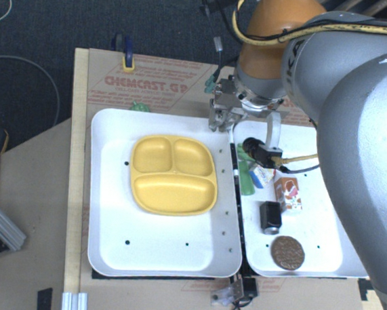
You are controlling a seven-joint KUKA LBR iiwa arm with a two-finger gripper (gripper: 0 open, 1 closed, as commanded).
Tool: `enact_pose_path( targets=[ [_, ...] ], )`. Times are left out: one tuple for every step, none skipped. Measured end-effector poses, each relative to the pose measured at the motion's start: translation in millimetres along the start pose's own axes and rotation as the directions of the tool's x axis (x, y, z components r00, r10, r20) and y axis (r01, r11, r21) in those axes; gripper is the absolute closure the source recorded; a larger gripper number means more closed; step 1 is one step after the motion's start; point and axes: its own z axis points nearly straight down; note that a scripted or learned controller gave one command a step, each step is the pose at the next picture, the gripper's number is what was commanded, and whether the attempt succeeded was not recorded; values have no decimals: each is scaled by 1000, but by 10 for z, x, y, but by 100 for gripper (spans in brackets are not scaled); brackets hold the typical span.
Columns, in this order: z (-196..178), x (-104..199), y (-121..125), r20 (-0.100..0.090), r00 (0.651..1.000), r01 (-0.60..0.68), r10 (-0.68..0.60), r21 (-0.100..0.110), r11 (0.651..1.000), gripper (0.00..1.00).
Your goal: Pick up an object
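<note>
1. The claw [223, 120] stood above the far end of the line where the left bin [101, 196] and the right bin [328, 245] met. You could not tell from this view if it was open or closed, and no object was seen in it.
2. Nothing lay directly under the claw. If it had descended straight down, it probably would have struck the two rims and closed on air.
3. The yellow plate [173, 176] lay nearer to the camera than the claw and on its left bin side. It was wide and low, so in my judgement the claw could slip off its edge, or lift one side only.
4. The green item [247, 178] was the closest thing, a little in front of the claw and just beside the wall of the right bin. A grasp there risked catching the wall too.
5. The red and white packet [289, 193] and the black block [270, 217] lay near each other, further in front. The claw could push one while taking the other.
6. The brown disc [287, 252] was the farthest from the claw and looked flat, so it could be hard to get under.
</note>
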Motion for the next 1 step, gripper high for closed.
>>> enact_pose_path(
  targets=[
    [810,387,24,2,1000,-10,10,-4,1000,100]
  ],
)
